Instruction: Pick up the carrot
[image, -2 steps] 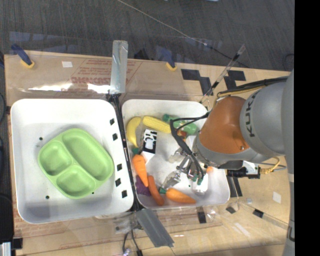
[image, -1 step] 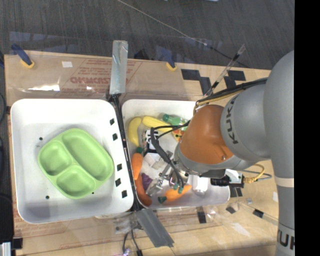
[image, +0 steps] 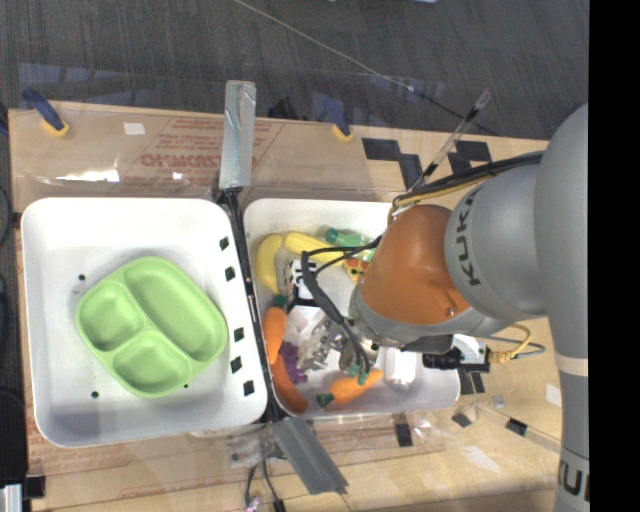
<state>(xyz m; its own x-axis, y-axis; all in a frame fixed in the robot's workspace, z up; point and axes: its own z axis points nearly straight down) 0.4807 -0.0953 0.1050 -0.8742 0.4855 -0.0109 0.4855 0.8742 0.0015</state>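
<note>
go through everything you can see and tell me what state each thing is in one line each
Plate: lying flat in the left bin, its compartments bare.
Banana: lying in the right bin, at its top left.
Carrot: lying on the right bin's floor near the front wall, not lifted.
Orange piece: lying along the right bin's left wall.
End effector: low inside the right bin, just above the carrot.

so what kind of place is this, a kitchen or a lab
Most likely a robotics lab bench, not a kitchen: a grey and orange arm reaches over two white bins, toy food such as a carrot fills one, and tape markers dot the cardboard-covered bench.
</note>
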